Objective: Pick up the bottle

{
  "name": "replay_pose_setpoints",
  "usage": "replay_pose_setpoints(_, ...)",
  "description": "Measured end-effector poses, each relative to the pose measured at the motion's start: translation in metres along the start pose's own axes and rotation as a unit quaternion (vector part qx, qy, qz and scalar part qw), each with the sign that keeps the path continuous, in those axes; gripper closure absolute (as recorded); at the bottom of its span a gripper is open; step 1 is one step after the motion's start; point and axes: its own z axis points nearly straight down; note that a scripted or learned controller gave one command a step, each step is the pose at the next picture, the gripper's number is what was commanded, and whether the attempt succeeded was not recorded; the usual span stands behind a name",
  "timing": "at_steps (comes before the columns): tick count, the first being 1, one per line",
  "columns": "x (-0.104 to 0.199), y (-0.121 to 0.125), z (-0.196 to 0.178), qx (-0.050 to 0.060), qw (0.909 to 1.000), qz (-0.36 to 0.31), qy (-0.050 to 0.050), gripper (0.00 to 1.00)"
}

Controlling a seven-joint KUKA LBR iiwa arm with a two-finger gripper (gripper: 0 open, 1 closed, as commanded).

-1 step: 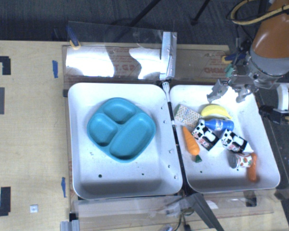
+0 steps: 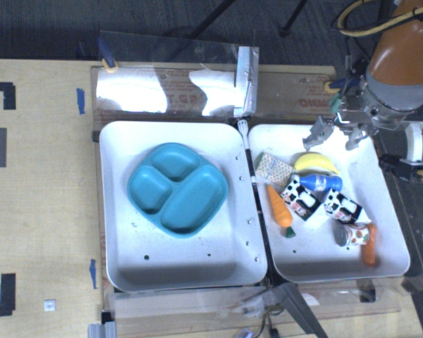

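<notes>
Step in hand: approach, with nothing grasped yet. The claw (image 2: pixel 335 134) is held released, fingers spread, above the far edge of the right bin (image 2: pixel 391 189). The bottle (image 2: pixel 320 182), blue, is seen lying on its side near that bin's middle, touching a yellow banana (image 2: pixel 316 163) behind it and a black-and-white carton (image 2: pixel 301 196) in front. A carrot (image 2: pixel 280 207) lies at the bin's left wall.

Next move, as judged: descent toward the bottle, the fingers set across its body, clear of banana and carton.

Surface: wooden counter (image 2: pixel 35 210); the left bin (image 2: pixel 120 146) is occupied by a blue divided plate (image 2: pixel 178 187). Room: dark floor behind the counter.
</notes>
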Motion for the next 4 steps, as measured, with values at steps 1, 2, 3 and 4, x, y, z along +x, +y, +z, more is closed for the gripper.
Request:
replay_pose_setpoints(1,-0.050,-0.035,0.145,-0.003,0.9992,0.039,0.000,0.00)
replay_pose_setpoints(2,-0.076,-0.077,0.165,-0.006,0.9713,-0.238,-0.003,0.00)
replay_pose_setpoints(3,-0.035,0.009,0.166,-0.003,0.9862,-0.165,-0.001,0.00)
replay_pose_setpoints(4,-0.056,-0.060,0.165,-0.004,0.9342,-0.357,-0.002,0.00)
